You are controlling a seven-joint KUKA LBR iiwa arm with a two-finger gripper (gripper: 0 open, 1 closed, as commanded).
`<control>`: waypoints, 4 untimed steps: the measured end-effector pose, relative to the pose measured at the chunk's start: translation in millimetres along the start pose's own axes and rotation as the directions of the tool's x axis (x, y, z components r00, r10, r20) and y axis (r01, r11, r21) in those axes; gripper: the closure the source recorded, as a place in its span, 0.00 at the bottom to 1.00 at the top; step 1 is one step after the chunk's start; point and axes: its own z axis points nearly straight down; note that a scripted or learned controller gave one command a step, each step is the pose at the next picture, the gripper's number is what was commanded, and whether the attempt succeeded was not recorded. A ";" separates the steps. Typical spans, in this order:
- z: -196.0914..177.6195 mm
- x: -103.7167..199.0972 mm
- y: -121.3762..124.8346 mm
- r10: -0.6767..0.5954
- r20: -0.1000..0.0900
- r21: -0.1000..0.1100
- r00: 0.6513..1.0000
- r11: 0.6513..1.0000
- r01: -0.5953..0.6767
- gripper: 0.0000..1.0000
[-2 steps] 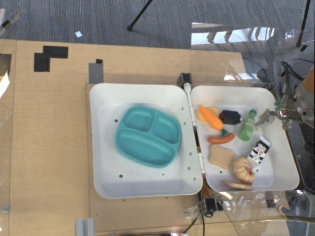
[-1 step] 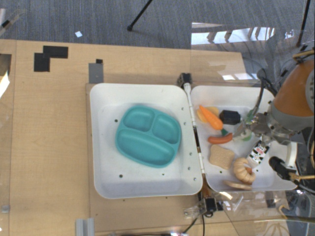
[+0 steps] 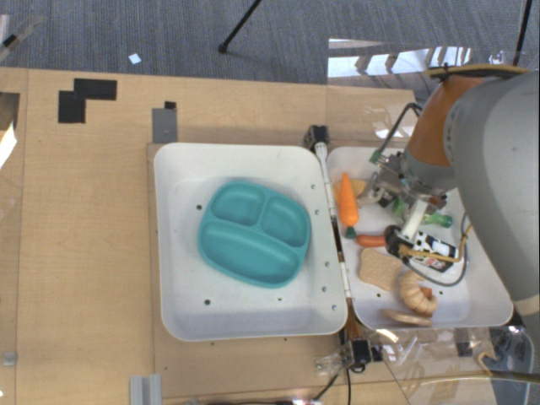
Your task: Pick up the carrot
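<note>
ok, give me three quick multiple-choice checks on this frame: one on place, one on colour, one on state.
1. Where does the carrot lie?
A) in the left bin
B) in the right bin, by its left wall
C) on the bench outside the bins

2. What colour is the divided plate?
A) teal
B) red
C) yellow

3. What state is the carrot in?
A) lifted clear of the bins
B) cut into pieces
C) lying whole in its bin, to the left of the gripper

Answers:
1 B: the carrot lies along the right bin's left wall.
2 A: the plate is plainly teal against the white bin.
3 C: the carrot rests in one piece on the bin floor, with the gripper beside it.
</note>
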 end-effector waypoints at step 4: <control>-12.8 -17.5 -18.0 0.388 -0.004 -0.001 0.922 0.922 -0.388 1.00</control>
